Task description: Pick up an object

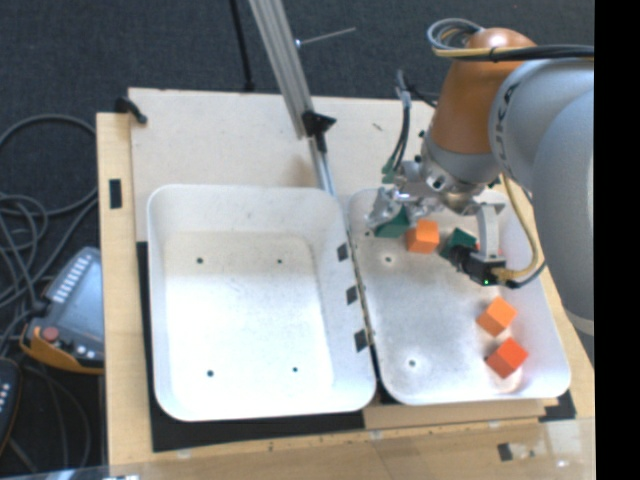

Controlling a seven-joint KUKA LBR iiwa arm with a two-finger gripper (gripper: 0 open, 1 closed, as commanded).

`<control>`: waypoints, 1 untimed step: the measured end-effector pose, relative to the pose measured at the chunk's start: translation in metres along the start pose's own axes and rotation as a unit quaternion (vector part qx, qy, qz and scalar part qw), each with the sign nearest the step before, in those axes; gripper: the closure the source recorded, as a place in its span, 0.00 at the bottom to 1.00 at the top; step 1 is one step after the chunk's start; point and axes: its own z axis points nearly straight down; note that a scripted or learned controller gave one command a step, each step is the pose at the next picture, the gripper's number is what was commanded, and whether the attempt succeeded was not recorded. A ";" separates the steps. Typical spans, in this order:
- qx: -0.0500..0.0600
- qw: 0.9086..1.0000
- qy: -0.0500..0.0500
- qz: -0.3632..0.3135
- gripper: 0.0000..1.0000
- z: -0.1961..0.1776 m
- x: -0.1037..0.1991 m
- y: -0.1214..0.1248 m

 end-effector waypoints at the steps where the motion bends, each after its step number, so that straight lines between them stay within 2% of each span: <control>1: 0.005 1.000 0.000 0.000 1.00 0.006 0.084 -0.007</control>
